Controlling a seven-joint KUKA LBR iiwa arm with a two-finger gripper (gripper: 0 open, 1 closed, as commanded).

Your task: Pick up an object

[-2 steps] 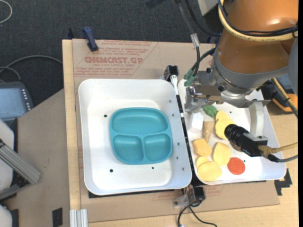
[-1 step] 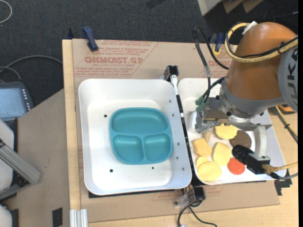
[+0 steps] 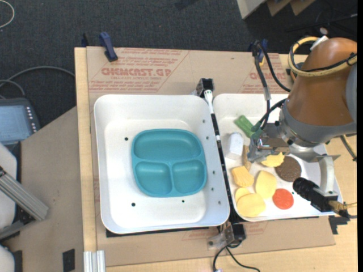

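In the right bin [image 3: 232, 107] lie a green piece [image 3: 245, 123], a white cylinder [image 3: 234, 144], yellow pieces [image 3: 265, 183], a brown disc [image 3: 289, 168] and an orange disc [image 3: 283, 198], the gripper [image 3: 256, 147] low among them, whether spread or pressed together impossible to tell, while the left bin [image 3: 108, 152] holds a teal 3-part tray [image 3: 168, 162].

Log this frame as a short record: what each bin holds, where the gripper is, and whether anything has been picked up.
left bin: one teal divided plate, three compartments, lying flat near the middle
right bin: green piece, white cylinder, several yellow pieces, brown disc, orange-red disc
gripper: low over the right bin, just right of the white cylinder, below the green piece
pickup: nothing visibly held; grasp cannot be judged from this view
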